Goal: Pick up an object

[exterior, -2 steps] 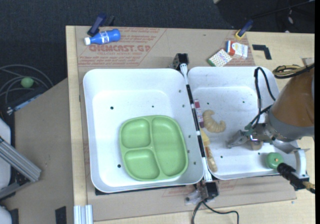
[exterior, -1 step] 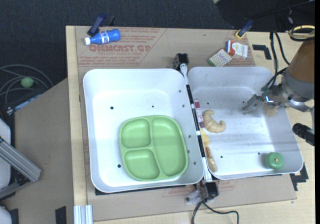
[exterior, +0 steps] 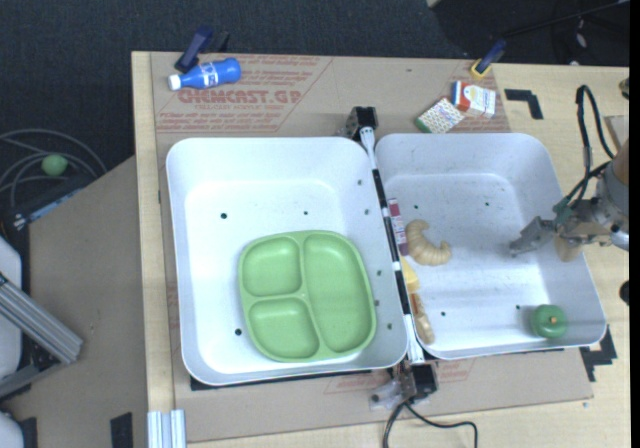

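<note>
High slanted view (both bins (exterior: 200,236))

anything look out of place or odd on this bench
A few things lie outside the bins on the bench's far side: a blue and white bottle on its side at the far left, and small packets behind the right bin. Inside the bins, the green divided plate, croissant and green ball look undamaged.

- Two bins sit side by side on the bench (exterior: 150,236).
- Left bin (exterior: 200,176): a three-compartment tray (exterior: 305,294) lies in its near half.
- Right bin (exterior: 500,161): a croissant (exterior: 428,244) lies near the left wall; a small round fruit (exterior: 547,320) lies in the near right corner.
- Gripper (exterior: 540,234): over the right bin's right side, beyond the fruit.
- A bottle (exterior: 205,74) lies on the bench beyond the left bin.
</note>
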`<state>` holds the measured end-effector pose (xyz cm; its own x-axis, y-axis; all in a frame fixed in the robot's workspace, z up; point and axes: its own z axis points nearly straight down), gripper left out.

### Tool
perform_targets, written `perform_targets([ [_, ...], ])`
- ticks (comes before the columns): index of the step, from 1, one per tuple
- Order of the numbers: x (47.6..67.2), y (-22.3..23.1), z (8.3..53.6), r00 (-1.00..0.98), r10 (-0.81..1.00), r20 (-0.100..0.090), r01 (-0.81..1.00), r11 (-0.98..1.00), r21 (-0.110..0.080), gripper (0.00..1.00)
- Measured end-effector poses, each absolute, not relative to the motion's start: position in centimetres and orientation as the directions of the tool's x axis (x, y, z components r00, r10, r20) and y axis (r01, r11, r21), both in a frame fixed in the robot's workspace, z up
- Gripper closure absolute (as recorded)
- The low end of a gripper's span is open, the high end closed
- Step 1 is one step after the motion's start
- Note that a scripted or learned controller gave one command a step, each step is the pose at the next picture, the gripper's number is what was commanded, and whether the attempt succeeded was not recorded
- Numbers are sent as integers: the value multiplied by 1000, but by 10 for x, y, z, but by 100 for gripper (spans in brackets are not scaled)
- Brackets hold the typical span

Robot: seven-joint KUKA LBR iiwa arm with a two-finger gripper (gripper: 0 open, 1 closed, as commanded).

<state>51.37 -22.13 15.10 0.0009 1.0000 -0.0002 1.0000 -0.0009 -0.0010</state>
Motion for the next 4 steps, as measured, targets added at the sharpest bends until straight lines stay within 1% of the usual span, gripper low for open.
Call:
perform_targets([
  [1, 601, -125, 186, -3, 1000, 2, 1000, 3, 3, 0],
  [2, 570, -94, 100, -1, 1000, 2, 1000, 1, 3, 0],
  [3, 493, -107, 84, 1, 1000, 0, 1000, -1, -3, 0],
  [4, 539, -153, 85, 1, 1000, -1, 1000, -1, 1, 0],
])
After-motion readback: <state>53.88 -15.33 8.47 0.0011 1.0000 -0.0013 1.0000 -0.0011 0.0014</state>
